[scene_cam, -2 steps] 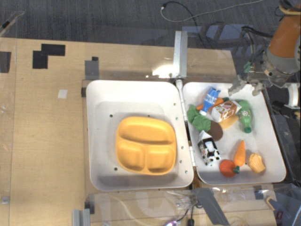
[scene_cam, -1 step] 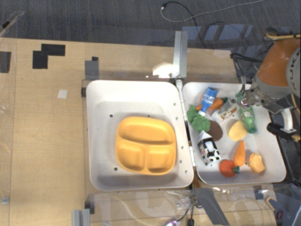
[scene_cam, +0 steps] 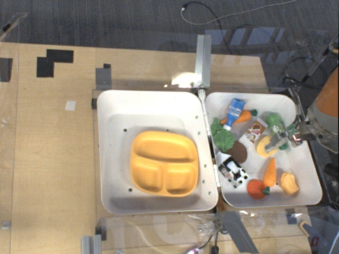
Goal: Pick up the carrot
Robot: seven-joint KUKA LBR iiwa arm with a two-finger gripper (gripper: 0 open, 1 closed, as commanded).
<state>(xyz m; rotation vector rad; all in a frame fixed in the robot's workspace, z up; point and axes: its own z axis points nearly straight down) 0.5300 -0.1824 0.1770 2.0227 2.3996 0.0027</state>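
A wooden counter seen from above carries two shallow white bins side by side. The left bin holds a yellow compartment tray with one long section at the far side and two smaller ones nearer the camera. The right bin is crowded with toy food. The carrot, orange and slim, lies toward the near right part of this bin, its narrow end pointing away from the camera, between a red tomato at its near left and a small yellow-orange piece at its right. Farther back sit a blue carton, a second orange vegetable beside it, green leafy pieces, a brown round item, and a black-and-white toy. The grey arm enters from the right; its end effector hangs over the right middle of the bin, above a pale yellow piece and well back from the carrot. How far its grip is open cannot be told, and nothing is visibly held.
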